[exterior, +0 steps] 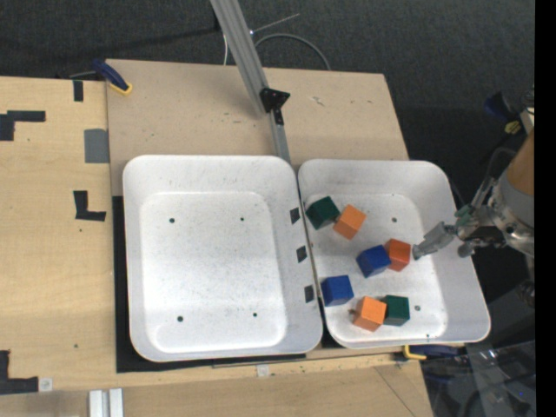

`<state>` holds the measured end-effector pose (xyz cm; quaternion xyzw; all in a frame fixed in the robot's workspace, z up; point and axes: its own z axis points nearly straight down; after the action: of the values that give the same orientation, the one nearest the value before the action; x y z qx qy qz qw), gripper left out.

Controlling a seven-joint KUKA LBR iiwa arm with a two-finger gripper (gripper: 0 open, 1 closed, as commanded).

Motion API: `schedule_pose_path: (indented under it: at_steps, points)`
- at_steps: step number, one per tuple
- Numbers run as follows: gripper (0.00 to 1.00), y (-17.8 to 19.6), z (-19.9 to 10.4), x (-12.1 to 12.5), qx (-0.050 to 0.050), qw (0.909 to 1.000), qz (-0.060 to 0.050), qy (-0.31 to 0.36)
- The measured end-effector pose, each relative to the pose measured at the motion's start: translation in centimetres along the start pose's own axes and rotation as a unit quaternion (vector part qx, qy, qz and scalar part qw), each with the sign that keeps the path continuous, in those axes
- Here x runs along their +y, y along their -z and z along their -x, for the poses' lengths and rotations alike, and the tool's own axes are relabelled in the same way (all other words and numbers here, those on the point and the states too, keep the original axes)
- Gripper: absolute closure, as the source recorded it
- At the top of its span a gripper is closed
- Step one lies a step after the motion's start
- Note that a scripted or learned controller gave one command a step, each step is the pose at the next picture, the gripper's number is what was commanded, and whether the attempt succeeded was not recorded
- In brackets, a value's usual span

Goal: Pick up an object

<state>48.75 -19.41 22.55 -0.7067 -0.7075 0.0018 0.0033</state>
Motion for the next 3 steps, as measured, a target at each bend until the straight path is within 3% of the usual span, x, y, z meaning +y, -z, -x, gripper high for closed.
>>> schedule_pose_path:
  at_steps: [2, 3]
  points:
    - [0.00, -11.2, -0.4, -0.1, 0.000, 1.0000, 0.000, 0.000]
    - [1.00, -9.9, -0.4, 0.0, 0.000, 1.0000, 0.002, 0.000]
